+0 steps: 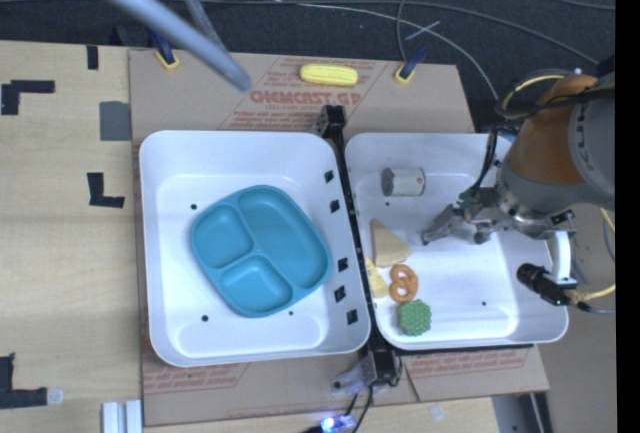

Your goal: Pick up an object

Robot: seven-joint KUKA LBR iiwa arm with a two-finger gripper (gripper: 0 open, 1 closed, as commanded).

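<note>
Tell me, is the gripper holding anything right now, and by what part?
Nothing is held. The gripper hangs over bare floor of the right bin, apart from the cheese wedge and grey cylinder.

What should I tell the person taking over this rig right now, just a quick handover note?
Gripper: low inside the right bin, nothing visible between its fingers.
Right bin contents: grey cylinder near the back, pale wedge just left of the gripper, pretzel and green ball toward the front.
Left bin: blue divided plate.
Yellow item lies on the cardboard behind the bins.
Done: arm is positioned in the right bin.
Left: no object picked up yet; the wedge looks the nearest candidate.
</note>
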